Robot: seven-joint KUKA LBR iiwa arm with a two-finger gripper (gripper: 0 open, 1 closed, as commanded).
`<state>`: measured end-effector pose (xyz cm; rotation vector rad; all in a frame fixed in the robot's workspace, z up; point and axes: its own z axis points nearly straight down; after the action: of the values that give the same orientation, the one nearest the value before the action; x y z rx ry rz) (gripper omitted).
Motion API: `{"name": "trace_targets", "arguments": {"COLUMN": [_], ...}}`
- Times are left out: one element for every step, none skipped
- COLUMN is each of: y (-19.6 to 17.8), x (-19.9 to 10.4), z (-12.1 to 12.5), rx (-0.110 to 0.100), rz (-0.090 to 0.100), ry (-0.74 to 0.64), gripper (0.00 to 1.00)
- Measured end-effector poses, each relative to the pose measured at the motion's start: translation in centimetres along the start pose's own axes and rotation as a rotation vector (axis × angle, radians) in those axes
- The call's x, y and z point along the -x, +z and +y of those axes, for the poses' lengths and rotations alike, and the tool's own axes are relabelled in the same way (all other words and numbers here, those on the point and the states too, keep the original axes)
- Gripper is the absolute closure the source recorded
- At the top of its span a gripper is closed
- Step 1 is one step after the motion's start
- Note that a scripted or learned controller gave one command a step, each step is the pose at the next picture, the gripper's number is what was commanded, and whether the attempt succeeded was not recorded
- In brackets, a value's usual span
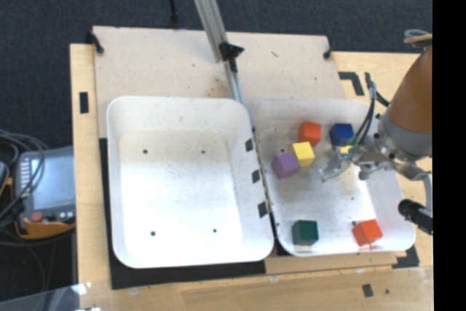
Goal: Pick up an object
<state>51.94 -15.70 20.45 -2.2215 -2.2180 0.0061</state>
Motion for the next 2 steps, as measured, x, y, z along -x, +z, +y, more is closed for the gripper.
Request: {"name": "trace_targets", "arguments": {"y": [4.3, 8.5], "x": [-0.2, -0.2], "z": [-0.1, -0.2], "rx": [0.0, 0.001], "rz": [0.0, 0.0], "ry": [0.0, 0.0], "gripper": [0.0, 0.0]}}
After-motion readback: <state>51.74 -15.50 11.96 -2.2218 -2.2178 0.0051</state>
